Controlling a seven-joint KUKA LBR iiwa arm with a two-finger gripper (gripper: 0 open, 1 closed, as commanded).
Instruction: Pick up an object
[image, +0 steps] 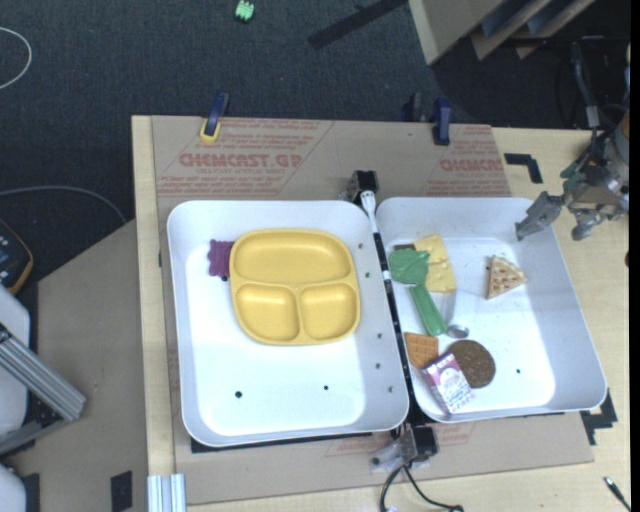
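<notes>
The right bin (545, 330) holds several small items. A pizza slice toy (503, 277) lies near its middle right. A green spatula (417, 285) rests partly on a yellow cheese wedge (437, 262). Toward the front lie an orange cracker (421, 349), a brown cookie (473, 362) and a pink packet (447, 384). My gripper (557, 222) hangs over the bin's far right corner, open, with nothing between its fingers. It is up and to the right of the pizza slice and apart from it.
The left bin (270, 400) holds a yellow divided plate (295, 285) with a purple item (219, 258) at its left edge. Clamps (211, 125) hold the cardboard sheet at the back. A black divider (380, 290) runs between the bins.
</notes>
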